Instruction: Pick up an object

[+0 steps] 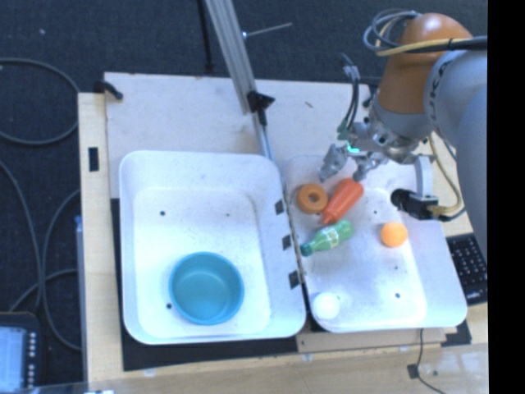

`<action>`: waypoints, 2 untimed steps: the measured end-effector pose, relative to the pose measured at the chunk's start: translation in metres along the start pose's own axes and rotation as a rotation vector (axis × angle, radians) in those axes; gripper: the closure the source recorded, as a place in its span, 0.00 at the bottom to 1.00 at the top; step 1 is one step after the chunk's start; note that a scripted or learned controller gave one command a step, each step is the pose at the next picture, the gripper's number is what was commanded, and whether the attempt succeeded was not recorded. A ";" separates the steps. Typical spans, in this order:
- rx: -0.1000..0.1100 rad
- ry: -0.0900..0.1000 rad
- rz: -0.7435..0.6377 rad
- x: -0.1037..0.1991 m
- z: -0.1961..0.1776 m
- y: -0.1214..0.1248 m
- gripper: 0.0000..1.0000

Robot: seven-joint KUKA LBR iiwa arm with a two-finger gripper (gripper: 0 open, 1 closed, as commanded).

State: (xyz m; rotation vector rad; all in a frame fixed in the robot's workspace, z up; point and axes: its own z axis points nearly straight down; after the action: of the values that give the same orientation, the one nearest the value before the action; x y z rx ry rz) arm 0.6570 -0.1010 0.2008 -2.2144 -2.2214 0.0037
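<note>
Your claw [349,166] hangs spread and empty above the carrot [342,199], whose neighbour, the doughnut [311,198], could foul 1 finger descending.

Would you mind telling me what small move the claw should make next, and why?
Probably lower a little onto the carrot. The claw hangs open just above the carrot's upper end in the right bin, with nothing between its fingers, so that looks like the nearest object to grasp.
</note>
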 end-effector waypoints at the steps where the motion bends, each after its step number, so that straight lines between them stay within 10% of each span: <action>1: -0.007 0.000 -0.001 0.000 -0.004 0.001 0.00; 2: 0.002 -0.004 0.002 0.000 0.061 0.001 0.00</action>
State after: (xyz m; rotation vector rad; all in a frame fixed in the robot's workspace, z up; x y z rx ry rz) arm 0.6578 -0.1012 0.1397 -2.2175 -2.2205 0.0101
